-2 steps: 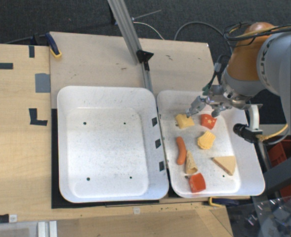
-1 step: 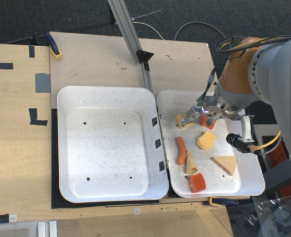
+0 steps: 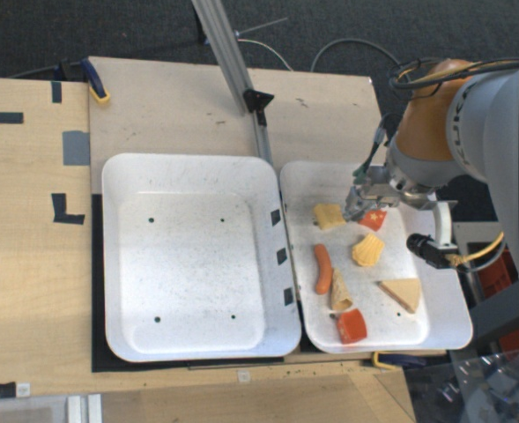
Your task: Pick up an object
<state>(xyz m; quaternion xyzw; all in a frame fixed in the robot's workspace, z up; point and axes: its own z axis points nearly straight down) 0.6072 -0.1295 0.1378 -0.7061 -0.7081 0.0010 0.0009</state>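
The right bin (image 3: 444, 324) holds several toy foods. A pale yellow block (image 3: 327, 217) lies near its back left, and a small red piece (image 3: 374, 220) lies just right of it. My gripper (image 3: 359, 204) is down low in this bin, between those two, close to the red piece. Nearer the front are a yellow ridged piece (image 3: 367, 250), an orange sausage (image 3: 323, 268), a tan cone (image 3: 339, 294), a red chunk (image 3: 352, 326) and a tan wedge (image 3: 402, 293).
The left bin (image 3: 118, 236) sits beside the right one, their rims touching in the middle. A metal post (image 3: 228, 47) slants over the bench behind the bins. The arm's grey body and orange band (image 3: 435, 122) hang over the right bin's back right corner.
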